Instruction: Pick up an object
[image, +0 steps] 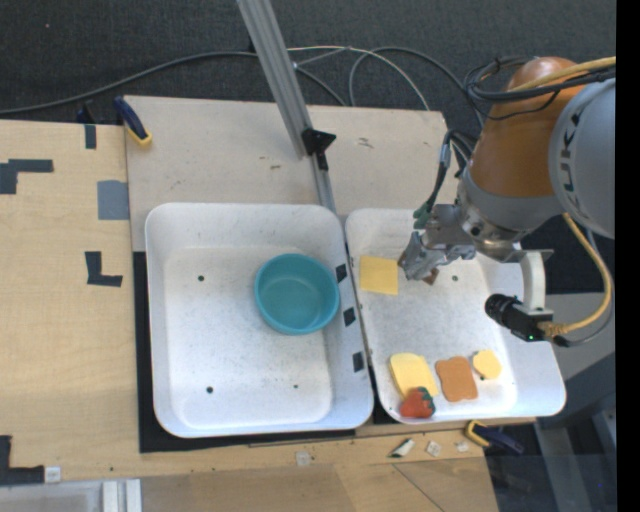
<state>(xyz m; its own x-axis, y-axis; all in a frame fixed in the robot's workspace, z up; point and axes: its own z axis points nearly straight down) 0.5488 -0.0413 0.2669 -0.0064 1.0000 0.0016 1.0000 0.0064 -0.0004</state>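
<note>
The bench (60, 300) is seen from above, with 2 shallow white bins set side by side on it. The left bin (180, 400) is the larger in view, and a teal bowl (296, 292) is seen in it, upright, a little toward 1 o'clock from the bin's middle. The right bin (535, 385) lies just beside it at 3 o'clock, the 2 rims touching or nearly so.

The arm (545, 150) is seen reaching in from 3 o'clock, its grey body and orange band bent over the upper part of the right bin, with the wrist turned down and toward 9 o'clock. The gripper (418, 266) is held low over the right bin's floor. Whether the jaws are apart or together cannot be told, and nothing can be seen between them.

A pale yellow square slice (379, 275) lies flat in the right bin, just beside the gripper at 9 o'clock; contact cannot be judged.

At 6 o'clock in the right bin, 4 small pieces are grouped: a yellow piece (410, 371), an orange-brown slab (457, 379) just beside it at 3 o'clock, a small round yellow piece (487, 364) further toward 3 o'clock, and a red strawberry-like piece (417, 403) touching the yellow piece at 6 o'clock.
</note>
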